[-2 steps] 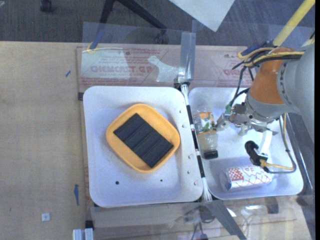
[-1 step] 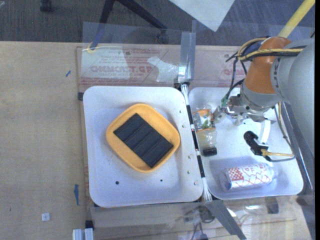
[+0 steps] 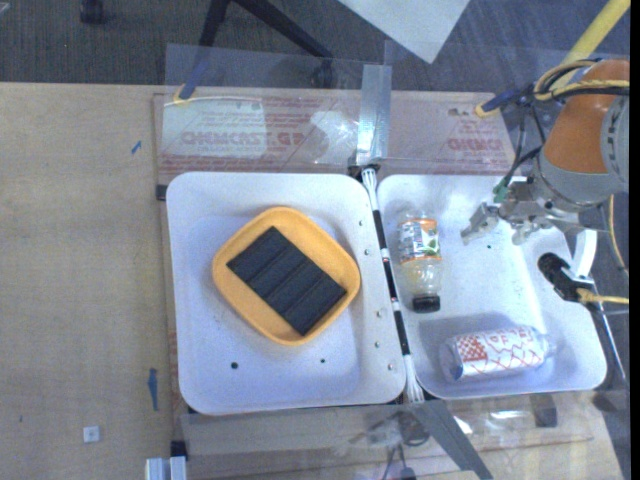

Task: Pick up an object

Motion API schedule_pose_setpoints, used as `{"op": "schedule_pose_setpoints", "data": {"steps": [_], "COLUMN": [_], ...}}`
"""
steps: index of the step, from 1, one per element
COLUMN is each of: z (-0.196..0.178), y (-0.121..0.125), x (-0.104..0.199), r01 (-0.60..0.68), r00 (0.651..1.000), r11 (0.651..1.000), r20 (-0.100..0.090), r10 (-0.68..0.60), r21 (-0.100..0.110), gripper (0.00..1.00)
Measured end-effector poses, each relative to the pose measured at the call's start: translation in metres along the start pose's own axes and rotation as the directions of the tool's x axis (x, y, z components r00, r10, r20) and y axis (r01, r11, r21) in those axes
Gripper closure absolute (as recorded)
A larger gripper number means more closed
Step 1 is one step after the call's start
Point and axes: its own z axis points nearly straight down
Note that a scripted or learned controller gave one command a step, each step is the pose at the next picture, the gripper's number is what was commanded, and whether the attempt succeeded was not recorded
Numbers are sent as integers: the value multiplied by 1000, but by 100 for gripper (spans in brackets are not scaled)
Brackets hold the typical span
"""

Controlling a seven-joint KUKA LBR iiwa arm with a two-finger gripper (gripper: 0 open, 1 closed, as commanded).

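My gripper (image 3: 503, 228) hangs over the back of the right bin (image 3: 570, 368), open with nothing between its fingers. To its left, a small bottle (image 3: 419, 258) with an orange and green label and a black cap lies along the bin's left wall. A red-and-white patterned can (image 3: 495, 352) lies on its side at the front of the same bin, well below the gripper. A yellow dish holding a black ridged slab (image 3: 286, 280) sits in the middle of the left bin (image 3: 200, 368).
The grey arm with its orange band (image 3: 585, 138) comes in from the right, with cables trailing over the right bin's edge. A metal bracket (image 3: 375, 118) and clear plastic sheeting stand behind the bins. Bare wooden bench lies to the left.
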Motion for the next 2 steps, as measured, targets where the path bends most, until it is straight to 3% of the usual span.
{"op": "schedule_pose_setpoints", "data": {"steps": [1, 2], "z": [36, 33], "y": [3, -9], "x": [41, 53], "r01": [329, 424], "r00": [944, 906], "r11": [944, 906], "r20": [0, 15], "r10": [-329, -424], "r21": [-2, -5], "gripper": [0, 0]}}
